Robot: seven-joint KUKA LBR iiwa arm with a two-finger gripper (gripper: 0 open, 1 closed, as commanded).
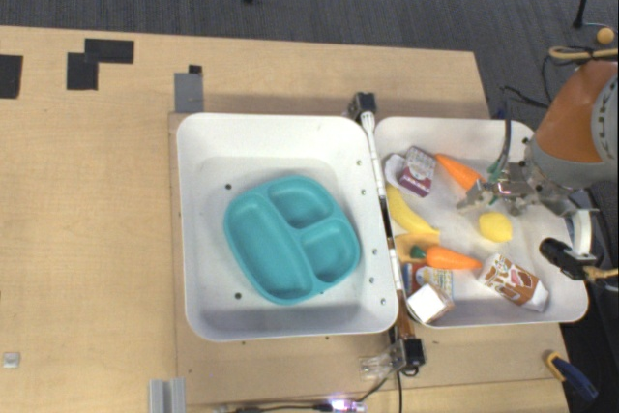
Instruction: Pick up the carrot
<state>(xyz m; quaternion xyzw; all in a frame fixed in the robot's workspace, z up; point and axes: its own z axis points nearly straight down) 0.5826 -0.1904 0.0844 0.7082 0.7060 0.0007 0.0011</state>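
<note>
Two carrots lie in the right bin (566, 305). One orange carrot (456, 171) rests near the bin's back, beside a purple-and-white packet (417, 171). The other carrot (450, 257), with a green top, lies lower down next to a banana (410, 217). My gripper (486, 191) hangs over the bin's middle, just right of the upper carrot and above a yellow lemon (495, 227). Its fingers look open, with nothing between them.
A brown-and-white carton (511, 282) and a small white box (428, 304) lie near the right bin's front. The left bin (198, 208) holds a teal divided plate (291, 236). A ridge (379, 208) separates the bins.
</note>
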